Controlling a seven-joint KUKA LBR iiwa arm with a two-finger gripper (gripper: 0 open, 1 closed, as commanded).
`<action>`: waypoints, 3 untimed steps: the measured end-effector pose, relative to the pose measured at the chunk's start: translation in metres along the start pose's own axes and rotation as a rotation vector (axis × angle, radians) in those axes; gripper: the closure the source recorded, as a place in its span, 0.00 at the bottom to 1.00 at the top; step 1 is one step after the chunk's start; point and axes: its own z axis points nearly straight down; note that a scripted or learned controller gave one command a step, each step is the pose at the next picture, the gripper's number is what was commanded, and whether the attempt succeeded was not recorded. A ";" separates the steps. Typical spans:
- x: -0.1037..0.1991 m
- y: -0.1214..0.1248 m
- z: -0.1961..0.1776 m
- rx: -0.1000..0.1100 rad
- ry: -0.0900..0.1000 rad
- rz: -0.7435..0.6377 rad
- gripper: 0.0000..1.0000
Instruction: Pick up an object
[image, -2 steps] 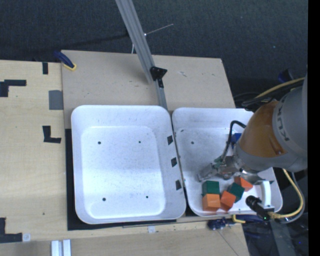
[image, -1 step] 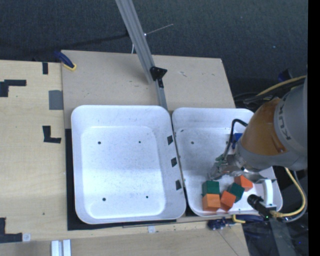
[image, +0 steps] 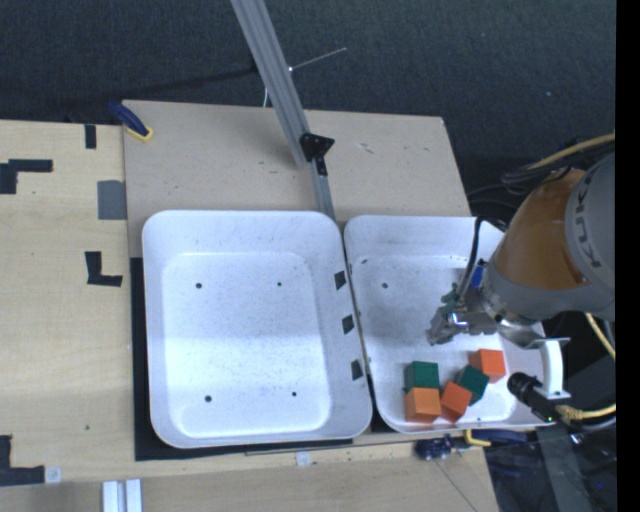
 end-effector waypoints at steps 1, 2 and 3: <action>0.004 0.010 -0.054 -0.001 -0.001 0.000 1.00; 0.005 0.012 -0.099 -0.001 -0.001 0.000 1.00; 0.046 0.026 -0.094 0.004 0.001 -0.003 1.00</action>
